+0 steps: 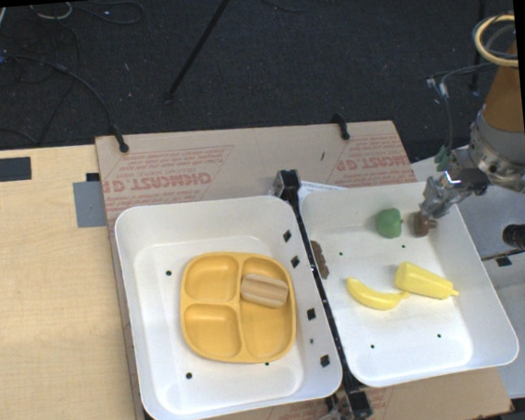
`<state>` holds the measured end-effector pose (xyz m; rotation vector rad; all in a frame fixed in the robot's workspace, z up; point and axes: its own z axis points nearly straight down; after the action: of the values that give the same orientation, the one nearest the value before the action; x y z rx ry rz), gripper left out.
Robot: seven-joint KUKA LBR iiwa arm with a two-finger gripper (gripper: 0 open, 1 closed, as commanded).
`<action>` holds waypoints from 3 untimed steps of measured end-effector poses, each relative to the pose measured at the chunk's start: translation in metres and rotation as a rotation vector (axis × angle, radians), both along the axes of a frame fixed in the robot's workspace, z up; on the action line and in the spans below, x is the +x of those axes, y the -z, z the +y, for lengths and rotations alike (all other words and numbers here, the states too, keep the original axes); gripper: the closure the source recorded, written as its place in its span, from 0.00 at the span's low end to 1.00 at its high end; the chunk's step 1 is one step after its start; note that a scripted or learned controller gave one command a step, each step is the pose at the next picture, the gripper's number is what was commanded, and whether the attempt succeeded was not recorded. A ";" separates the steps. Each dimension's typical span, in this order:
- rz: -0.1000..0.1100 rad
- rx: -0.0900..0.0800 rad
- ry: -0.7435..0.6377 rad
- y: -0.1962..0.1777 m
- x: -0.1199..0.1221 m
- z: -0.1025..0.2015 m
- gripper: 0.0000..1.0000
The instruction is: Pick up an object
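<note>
End effector (pixel 426 209) hangs at the right bin's (pixel 496 334) far right edge, right over a small brown thing (pixel 421 226); can't tell its grip state. Green ball (pixel 389 222) sits just left, banana (pixel 374 293) nearer the camera.

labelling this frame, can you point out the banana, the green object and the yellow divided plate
banana (pixel 374 295): camera view, middle of its curved body
green object (pixel 389 223): camera view, centre of its top
yellow divided plate (pixel 208 316): camera view, bare lower-left compartment
</note>
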<state>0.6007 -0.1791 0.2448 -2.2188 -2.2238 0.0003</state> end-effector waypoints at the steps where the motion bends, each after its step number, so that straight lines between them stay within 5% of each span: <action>1: 0.004 0.001 0.001 0.013 -0.001 0.049 1.00; 3: 0.005 0.000 0.003 0.025 -0.018 0.155 1.00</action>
<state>0.5823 -0.0239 0.2198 -2.2189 -2.2182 0.0054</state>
